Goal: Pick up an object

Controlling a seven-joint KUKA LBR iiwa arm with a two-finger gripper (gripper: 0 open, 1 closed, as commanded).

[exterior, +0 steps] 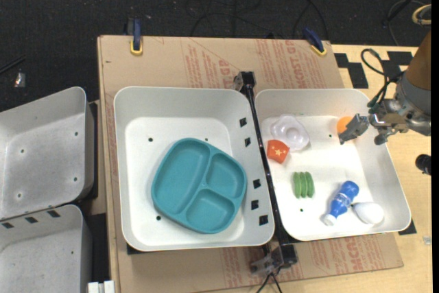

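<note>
Camera view, looking down at a slant on a desk (171,55) covered with brown cardboard, bearing two shallow white bins side by side. Left bin (137,106) holds one thing: a teal divided plate (199,185) with three compartments, lying flat near its middle. Right bin (384,168) holds several small things. Near its far left corner lies a clear plastic cup-like piece (288,132), and just beside it, toward the divider, a small red object (277,151). Toward the middle lies a green ridged object (303,184). Toward the near right corner, a blue and white bottle (341,202) lies on its side, with a white rounded object (369,213) touching or just beside it. By the far right wall sits an orange object (343,124). The arm comes in from the right, and its gripper (358,127) hangs at that wall, just beside the orange object. I cannot tell how far the fingers are apart, nor whether anything sits between them. Another white bin (41,141) lies off the desk at the left.
</note>
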